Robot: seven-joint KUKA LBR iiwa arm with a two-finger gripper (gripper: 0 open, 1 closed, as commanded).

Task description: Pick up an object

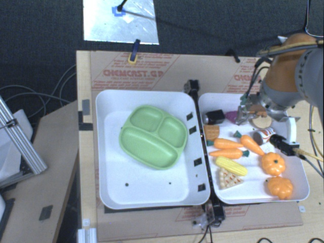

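My jaws are hanging over the far part of the right bin (304, 186), and whether they are open, or gripping anything, I cannot tell; my gripper (243, 114) is too small and dark against the clutter. I am hovering here probably because the toys are all lying in this bin. Nearest me are a purple piece (231, 117) and a black block (214, 116), either a likely pick. Toward the front, two carrots (238, 144), a corn cob (231, 165), a wedge (228, 178) and two small pumpkins (276, 173) are crowding together, leaving little room for descending. The left bin (109, 186) is holding a green divided plate (153, 135).
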